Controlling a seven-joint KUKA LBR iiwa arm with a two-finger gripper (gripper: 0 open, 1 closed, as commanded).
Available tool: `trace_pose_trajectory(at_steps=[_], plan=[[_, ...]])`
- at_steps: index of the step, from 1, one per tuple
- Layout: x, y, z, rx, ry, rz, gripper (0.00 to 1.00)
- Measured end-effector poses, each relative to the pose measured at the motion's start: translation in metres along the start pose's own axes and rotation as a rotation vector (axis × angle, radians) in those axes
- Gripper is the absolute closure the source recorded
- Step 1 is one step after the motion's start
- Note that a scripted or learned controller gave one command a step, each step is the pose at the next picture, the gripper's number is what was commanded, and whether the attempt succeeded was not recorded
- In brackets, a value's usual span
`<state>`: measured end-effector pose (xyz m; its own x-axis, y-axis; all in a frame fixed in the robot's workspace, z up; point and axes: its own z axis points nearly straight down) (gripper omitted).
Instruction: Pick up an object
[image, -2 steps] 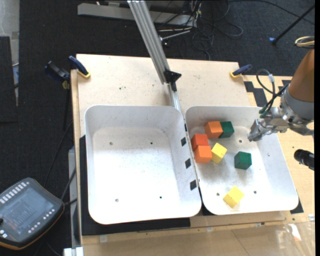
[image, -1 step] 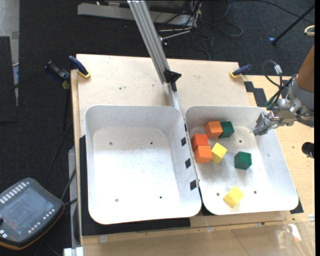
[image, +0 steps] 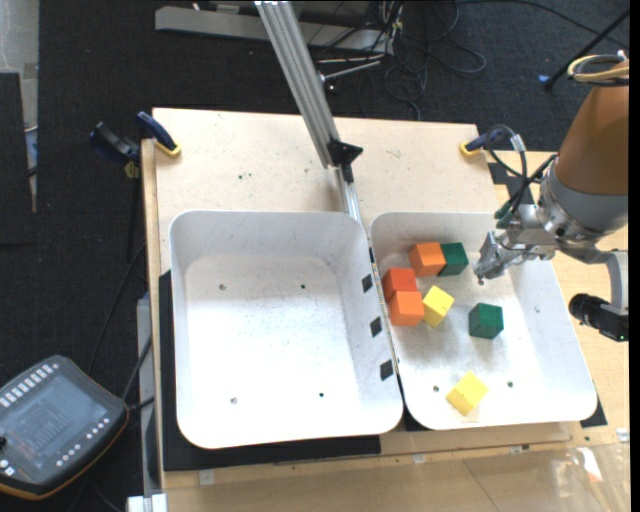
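The hand (image: 490, 262), its opening too small to tell, hovers over the right bin (image: 560, 330) in the reach step, with blocks below and left of it, the green block (image: 486, 320) nearest, so next it must descend squarely onto one.

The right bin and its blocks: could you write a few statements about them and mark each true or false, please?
1. All the blocks lie in the right bin. True.
2. There are three green blocks. False: two, one beside an orange block and one alone.
3. The gripper is above the right bin. True.
4. A yellow block sits nearest the bin's front edge. True.
5. The left bin holds an orange block. False: the orange blocks are in the right bin.
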<state>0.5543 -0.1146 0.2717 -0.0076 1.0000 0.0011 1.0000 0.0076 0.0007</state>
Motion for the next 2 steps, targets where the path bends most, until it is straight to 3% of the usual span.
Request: trace_pose_trajectory(at_steps=[2], plan=[[0.106,-0.021,0.012,0.002,0.001,0.0,1.0]])
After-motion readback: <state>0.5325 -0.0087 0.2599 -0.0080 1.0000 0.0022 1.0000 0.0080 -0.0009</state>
